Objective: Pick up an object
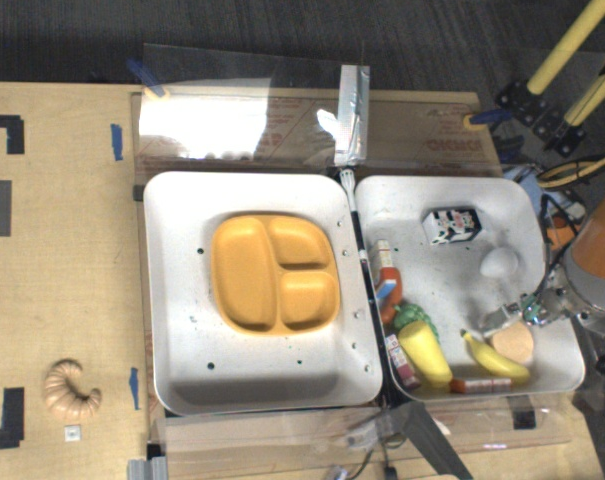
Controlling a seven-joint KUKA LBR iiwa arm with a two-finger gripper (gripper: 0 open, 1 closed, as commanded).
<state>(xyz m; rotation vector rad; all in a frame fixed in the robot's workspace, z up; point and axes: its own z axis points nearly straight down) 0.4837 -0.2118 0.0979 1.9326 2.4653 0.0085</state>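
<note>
Objects for picking lie mostly in the right bin [452, 193]: we see a yellow corn [425, 355], then a banana [496, 359] near its front edge. At the far right the claw [515, 313] hovers just above; its opening we cannot tell.

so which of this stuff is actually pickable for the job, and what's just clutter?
In play, right bin:
banana
yellow toy
black-and-white item
tan round piece
end effector

Lying about:
yellow divided tray, left bin
tan curled toy on the bench
</note>
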